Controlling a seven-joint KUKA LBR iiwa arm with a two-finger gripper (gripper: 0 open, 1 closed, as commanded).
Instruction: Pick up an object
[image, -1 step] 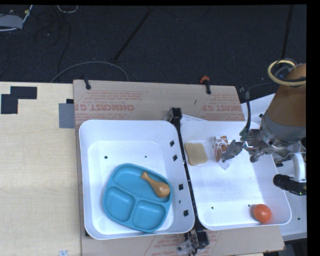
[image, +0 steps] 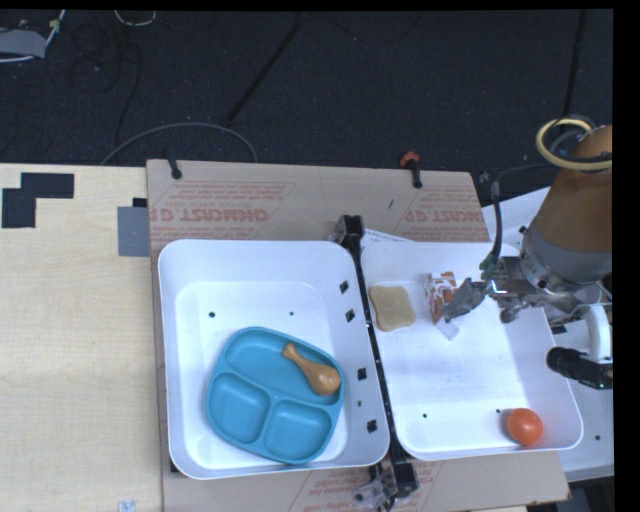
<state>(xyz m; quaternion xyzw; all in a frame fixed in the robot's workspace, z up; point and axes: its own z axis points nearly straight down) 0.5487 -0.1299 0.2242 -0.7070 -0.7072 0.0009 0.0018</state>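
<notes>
Two white bins (image: 262, 262) on bench | gripper (image: 462, 300) hovers by packet (image: 441, 291) near right bin's far edge, lined up for pickup | finger state unclear

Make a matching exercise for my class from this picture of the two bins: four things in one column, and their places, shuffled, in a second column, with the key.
Things
1. blue divided plate
2. tan drumstick toy
3. orange ball
4. tan bread slice

Places
A. near right corner of the right bin
B. left bin
C. right bin, next to the divider between the bins
D. lying on the plate

Pairs: 1-B, 2-D, 3-A, 4-C
</notes>
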